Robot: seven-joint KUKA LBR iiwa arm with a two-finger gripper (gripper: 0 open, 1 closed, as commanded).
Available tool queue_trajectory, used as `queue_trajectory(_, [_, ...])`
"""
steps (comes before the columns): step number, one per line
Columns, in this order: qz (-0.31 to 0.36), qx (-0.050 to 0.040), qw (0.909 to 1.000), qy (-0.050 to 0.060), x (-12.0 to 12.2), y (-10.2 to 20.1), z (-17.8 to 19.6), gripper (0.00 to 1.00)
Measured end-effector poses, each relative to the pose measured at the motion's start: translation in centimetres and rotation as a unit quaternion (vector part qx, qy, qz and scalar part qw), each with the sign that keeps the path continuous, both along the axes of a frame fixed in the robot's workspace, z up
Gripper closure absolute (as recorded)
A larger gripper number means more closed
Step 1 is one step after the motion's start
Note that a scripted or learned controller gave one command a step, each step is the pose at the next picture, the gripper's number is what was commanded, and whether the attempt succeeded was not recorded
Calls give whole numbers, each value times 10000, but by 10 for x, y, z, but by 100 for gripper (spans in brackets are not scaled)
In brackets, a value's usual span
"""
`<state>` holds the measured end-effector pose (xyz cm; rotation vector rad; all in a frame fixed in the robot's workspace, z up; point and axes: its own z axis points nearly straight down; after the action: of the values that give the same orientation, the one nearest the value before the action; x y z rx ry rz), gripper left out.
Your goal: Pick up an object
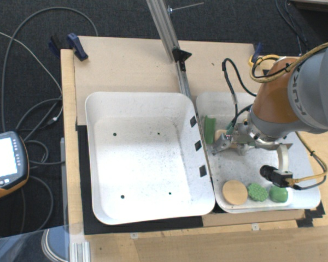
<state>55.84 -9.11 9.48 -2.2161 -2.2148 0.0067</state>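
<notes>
My gripper (223, 142) reaches down into the right bin (305, 203), close to its left wall, under the grey and orange wrist (273, 100). A flat green block (209, 129) stands just left of the gripper, against the bin's wall. Whether the two touch cannot be told. Along the bin's front edge lie a round tan disc (234, 192), a knobbly green piece (257, 192) and a smooth green piece (279, 194), all apart from the gripper.
The left bin (98, 113) sits beside the right one, with a shared wall between them. A slanted metal pole (164, 26) rises from the back of the bench. Black and yellow cables (287, 179) hang off the wrist over the right bin.
</notes>
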Motion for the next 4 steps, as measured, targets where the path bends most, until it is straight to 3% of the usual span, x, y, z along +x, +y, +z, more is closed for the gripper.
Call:
queue_trajectory(1, [0,-4,10000,-46,2,0,15,100])
queue_trajectory(3, [11,-20,10000,-84,10,-9,128,100])
queue_trajectory(4, [41,-3,10000,-57,28,53,127,100])
